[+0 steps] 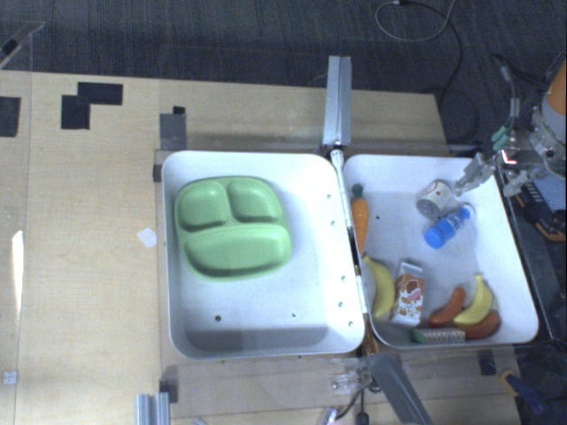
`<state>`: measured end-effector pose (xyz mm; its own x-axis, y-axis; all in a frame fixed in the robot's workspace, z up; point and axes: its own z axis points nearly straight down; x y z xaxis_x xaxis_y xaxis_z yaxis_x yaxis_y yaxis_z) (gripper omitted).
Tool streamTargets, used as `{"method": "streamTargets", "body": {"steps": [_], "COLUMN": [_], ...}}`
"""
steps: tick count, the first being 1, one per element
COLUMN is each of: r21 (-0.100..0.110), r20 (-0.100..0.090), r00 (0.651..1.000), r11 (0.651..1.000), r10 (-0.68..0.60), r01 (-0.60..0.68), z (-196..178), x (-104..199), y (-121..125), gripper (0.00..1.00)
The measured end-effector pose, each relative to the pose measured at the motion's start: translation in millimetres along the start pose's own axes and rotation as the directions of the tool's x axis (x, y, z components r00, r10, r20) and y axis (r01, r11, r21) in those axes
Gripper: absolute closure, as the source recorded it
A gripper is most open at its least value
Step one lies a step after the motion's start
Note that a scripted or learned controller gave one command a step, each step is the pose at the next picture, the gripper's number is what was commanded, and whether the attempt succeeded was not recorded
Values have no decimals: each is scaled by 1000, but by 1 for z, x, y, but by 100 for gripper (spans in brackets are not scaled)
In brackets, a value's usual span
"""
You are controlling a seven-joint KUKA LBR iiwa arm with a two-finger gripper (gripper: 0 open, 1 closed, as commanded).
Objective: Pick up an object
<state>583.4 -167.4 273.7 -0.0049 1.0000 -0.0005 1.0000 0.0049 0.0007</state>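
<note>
Where carton (408, 296) lies | label unreadable | beside banana (382, 287)

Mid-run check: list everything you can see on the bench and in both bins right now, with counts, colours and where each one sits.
Bins: 2, white, side by side on the bench.
Divided plate: 1, green, left bin.
Carrot: 1, orange, right bin, along its left wall.
Bananas: 2, yellow, right bin; one near the left wall, one at the near right corner.
Juice carton: 1, white and red, right bin, near side.
Sausage: 1, red, beside the right banana.
Bottle: 1, blue, right bin, far side.
Can: 1, silver, next to the bottle.
Gripper: 1, grey, over the right bin's far right corner, by the can.
</note>
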Motion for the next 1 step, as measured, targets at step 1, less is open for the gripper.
{"method": "streamTargets", "body": {"steps": [1], "r21": [-3], "r20": [0], "r00": [998], "r11": [998], "r10": [57], "r01": [-57], "z": [183], "x": [-11], "y": [18], "gripper": [0]}}
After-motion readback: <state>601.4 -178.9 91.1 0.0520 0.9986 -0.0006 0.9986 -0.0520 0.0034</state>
